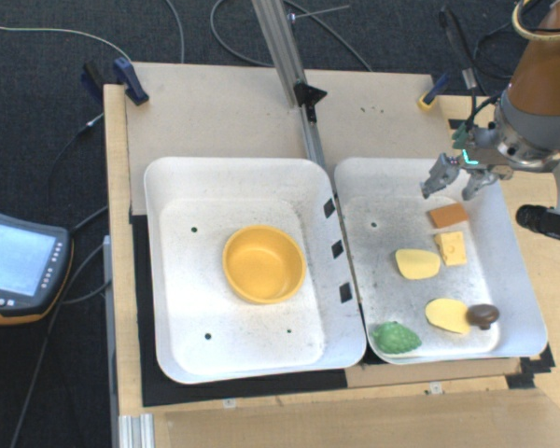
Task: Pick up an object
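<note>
My gripper (455, 182) hangs over the far part of the right bin (373, 189), its two grey fingers spread apart with nothing between them. Just below it lies an orange-brown block (447, 216). Nearer the front of that bin are a yellow cheese-like wedge (453, 247), a pale yellow rounded piece (417, 264), another yellow piece (446, 315) beside a small brown mushroom-like object (483, 316), and a green leafy item (395, 338) in the near-left corner.
The left bin (177, 194) holds a yellow bowl (263, 263). A metal pole (282, 40) slants up from between the bins. A teach pendant (17, 267) lies off the bench at the left. Cables trail across the dark floor behind.
</note>
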Available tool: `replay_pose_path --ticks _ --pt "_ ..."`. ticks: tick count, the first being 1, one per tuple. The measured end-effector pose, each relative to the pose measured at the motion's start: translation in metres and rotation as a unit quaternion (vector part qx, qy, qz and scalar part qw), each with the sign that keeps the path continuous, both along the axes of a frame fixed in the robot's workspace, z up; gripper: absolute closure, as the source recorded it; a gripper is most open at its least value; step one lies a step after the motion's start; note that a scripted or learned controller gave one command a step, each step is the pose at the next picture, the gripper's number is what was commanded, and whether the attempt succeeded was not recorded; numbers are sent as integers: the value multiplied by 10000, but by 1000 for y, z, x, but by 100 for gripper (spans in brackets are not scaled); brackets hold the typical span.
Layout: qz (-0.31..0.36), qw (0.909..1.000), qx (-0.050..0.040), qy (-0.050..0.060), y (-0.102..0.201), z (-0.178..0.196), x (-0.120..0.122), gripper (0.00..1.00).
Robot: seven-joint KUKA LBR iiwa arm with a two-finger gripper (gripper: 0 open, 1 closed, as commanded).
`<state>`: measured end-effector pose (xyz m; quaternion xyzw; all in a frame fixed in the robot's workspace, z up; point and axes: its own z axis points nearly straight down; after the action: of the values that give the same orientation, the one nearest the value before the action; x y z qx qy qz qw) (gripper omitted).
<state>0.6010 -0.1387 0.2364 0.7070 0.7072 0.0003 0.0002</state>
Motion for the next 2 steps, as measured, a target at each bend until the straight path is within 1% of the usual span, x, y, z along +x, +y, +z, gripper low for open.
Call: replay_pose_path --ticks 1,2 --pt "0 10000 0 1 0 0 0 0" --pt "3 10000 3 23 10 -52 2 0"
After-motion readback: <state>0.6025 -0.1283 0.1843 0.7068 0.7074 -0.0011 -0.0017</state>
